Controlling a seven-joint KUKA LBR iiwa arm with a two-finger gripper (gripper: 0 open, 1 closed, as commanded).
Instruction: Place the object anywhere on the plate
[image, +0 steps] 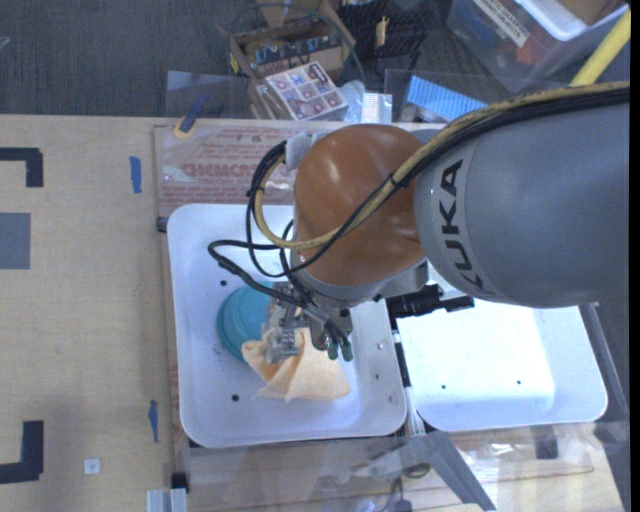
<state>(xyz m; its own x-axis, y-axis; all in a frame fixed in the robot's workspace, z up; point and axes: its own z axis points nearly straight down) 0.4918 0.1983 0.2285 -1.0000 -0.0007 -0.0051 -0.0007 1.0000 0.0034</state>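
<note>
Over the left bin, the gripper hangs low with its fingers pinching the top edge of an orange cloth, which drapes down onto the bin floor just beside the teal plate, overlapping its near rim.

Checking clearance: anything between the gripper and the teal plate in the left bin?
Nothing separate. In the camera view the gripper sits right at the teal plate's right edge, over the orange cloth-like object that overlaps the plate rim.
</note>
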